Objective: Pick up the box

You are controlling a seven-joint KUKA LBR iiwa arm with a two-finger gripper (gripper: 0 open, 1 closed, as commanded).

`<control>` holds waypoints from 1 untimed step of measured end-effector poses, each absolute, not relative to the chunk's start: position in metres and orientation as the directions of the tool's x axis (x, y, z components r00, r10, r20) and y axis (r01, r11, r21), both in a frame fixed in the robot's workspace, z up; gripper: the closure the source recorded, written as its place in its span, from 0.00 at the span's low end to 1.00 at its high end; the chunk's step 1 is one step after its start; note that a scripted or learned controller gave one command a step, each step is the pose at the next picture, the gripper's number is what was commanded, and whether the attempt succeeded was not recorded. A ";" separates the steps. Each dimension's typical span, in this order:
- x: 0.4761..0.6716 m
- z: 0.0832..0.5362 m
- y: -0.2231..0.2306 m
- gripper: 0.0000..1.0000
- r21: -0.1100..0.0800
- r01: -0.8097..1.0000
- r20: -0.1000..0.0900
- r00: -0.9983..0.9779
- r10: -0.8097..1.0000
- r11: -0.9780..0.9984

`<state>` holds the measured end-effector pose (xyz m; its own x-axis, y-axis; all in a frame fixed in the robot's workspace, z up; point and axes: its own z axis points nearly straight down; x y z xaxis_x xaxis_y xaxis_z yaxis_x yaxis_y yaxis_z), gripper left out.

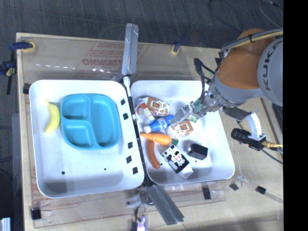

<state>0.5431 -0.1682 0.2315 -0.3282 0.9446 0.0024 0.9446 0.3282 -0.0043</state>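
While nothing is lifted yet, the black-and-white box (176, 160) lies near the right bin's (222, 170) front rim, beside a carrot (156, 138). Farther back, the gripper (188, 110) hovers low over an orange-patterned carton (182, 128); its grip can't be made out. The pick remains undone.

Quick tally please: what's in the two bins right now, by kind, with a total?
Banana: 1
Blue tray: 1
Carrot: 1
Sausage: 1
Blue bottle: 1
Orange-and-white packs: 2
Black-and-white box: 1
Black block: 1
Total: 9
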 end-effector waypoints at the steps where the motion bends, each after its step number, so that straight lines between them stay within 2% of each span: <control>1: 0.541 0.236 -0.182 0.00 -0.003 0.984 0.000 -0.176 0.984 0.176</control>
<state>0.5414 -0.1821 0.2360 -0.1765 0.9843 -0.0001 0.9843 0.1765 -0.0031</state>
